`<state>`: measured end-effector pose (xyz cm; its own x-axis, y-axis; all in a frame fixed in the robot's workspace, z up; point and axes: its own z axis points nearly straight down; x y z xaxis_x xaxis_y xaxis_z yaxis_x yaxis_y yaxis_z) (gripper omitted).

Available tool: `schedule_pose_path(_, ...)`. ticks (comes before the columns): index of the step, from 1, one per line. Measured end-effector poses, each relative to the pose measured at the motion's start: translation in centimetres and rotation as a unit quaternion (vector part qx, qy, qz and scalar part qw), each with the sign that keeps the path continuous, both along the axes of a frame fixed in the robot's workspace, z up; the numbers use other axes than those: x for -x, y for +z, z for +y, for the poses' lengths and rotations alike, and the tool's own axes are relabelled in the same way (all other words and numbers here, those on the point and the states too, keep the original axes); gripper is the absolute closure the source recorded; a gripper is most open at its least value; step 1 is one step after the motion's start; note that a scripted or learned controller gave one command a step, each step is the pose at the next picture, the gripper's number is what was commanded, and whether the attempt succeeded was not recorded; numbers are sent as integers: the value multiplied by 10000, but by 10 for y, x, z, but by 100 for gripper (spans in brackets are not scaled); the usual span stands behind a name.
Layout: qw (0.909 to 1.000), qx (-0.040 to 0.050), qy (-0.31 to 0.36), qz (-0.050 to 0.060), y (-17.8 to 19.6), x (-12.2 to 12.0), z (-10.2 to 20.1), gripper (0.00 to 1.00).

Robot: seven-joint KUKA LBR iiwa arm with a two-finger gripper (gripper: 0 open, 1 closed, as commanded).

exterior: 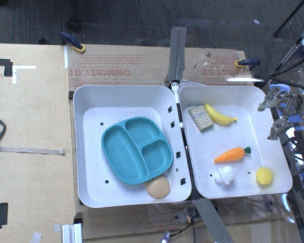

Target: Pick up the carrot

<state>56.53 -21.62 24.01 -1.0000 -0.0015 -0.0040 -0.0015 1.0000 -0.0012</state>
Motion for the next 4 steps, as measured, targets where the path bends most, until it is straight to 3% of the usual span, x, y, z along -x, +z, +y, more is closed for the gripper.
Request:
schedule_pose_path(1, 9991, -2, -421, -1, -147, 56, 59, 0)
schedule_pose_path(2, 9992, 6, -402, -28, -137, 54, 60, 100)
schedule_pose_path(3, 9983, -5, -576, 6, -130, 86, 80, 100)
schedule_pose_path(4, 9951, -1, 989, -13, -48, 85, 149, 100)
